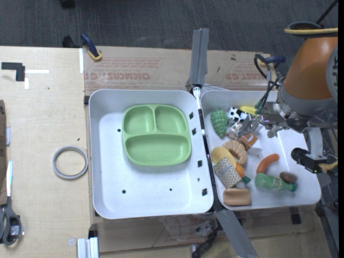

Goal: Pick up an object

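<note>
Where the arm point(314, 74) reaches in from the right, its end effector point(248, 126) hangs low over the upper middle of the right bin point(309, 198), among the toy foods; whether its fingers are wide or narrow cannot be told from this view, and no object is seen between them. Just beneath and beside it lie a black-and-white spotted piece point(233, 114), a yellow banana point(248, 110) and a small orange-and-white item point(248, 140). A green bumpy vegetable point(218, 122) rests near the bin's left wall. Lower down, a tan bread roll point(236, 148) touches a yellow wedge point(221, 155) and a patterned packet point(228, 172). An orange sausage point(267, 163) lies tilted at mid-bin, with a green bottle point(273, 183) on its side below it and a brown piece point(288, 177) touching the bottle's right end. A hot-dog bun point(236, 196) sits at the front edge. The left bin point(102, 187) holds a green divided plate point(157, 134) in its upper half. On the desk point(37, 117) to the left lie a roll of tape point(70, 162) and scissors point(11, 222).
</note>
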`<state>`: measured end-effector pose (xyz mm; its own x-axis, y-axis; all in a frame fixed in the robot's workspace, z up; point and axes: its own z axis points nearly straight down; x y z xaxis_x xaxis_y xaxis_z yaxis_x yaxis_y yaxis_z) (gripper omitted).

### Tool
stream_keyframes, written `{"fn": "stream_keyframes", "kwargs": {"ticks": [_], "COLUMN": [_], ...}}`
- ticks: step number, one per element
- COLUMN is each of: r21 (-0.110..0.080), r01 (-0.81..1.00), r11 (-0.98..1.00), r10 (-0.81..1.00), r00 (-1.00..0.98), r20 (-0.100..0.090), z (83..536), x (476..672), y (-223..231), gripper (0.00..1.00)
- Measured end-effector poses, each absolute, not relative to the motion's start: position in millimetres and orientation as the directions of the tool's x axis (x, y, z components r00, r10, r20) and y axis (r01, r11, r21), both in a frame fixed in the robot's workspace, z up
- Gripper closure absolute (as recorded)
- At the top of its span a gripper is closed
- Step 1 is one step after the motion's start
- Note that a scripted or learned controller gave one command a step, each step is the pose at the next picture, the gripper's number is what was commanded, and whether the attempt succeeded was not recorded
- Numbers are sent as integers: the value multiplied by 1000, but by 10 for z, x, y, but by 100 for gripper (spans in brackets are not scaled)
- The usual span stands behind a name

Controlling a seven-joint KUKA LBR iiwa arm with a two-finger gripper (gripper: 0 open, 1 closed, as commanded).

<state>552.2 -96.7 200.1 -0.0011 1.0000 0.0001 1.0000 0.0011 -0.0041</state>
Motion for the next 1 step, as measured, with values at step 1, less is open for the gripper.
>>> {"fn": "stream_keyframes", "kwargs": {"ticks": [1], "r21": [19], "r01": [966], "r11": [257], "r10": [966], "r00": [-257], "r20": [-12], "z": [1071], "x": [5662], "y": [-1031], "gripper": [0]}}
